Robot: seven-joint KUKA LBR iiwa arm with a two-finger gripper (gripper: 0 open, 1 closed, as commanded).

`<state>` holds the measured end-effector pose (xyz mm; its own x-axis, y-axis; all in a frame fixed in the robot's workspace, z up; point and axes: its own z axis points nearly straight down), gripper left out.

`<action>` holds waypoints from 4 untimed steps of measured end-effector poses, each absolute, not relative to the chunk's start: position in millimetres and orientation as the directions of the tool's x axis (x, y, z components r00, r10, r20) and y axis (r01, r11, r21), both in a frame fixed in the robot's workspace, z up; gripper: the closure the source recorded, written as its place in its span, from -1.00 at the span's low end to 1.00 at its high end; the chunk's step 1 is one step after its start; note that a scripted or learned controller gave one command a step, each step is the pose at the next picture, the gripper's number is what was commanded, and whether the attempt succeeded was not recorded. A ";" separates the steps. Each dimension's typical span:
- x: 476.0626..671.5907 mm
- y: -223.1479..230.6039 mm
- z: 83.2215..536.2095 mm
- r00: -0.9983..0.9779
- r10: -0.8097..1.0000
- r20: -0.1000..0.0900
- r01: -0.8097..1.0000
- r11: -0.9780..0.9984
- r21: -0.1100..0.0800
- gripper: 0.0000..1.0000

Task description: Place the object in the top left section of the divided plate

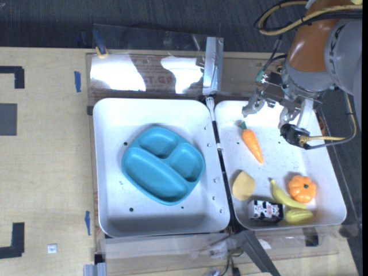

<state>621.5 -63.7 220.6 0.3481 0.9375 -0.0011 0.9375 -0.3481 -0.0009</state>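
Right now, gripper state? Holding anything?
Gripper: over the right bin, above the carrot; nothing visibly held; open or shut cannot be told.

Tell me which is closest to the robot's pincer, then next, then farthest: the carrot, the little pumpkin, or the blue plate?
From the pincer:
1. Carrot, just below-left of it, right bin.
2. Pumpkin, lower in the right bin.
3. Blue plate, over in the left bin.
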 end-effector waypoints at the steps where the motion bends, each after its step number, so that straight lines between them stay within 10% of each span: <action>1: 565.8 -18.8 190.0 0.052 0.999 0.001 0.999 -0.052 -0.008 -1.00; 2: 479.4 34.1 182.5 -0.101 0.995 0.001 0.995 0.101 -0.006 -1.00; 3: 479.1 130.2 176.6 -0.420 0.907 0.001 0.907 0.420 -0.001 -1.00; 4: 479.0 114.4 159.0 -0.730 0.684 0.004 0.684 0.730 -0.005 -1.00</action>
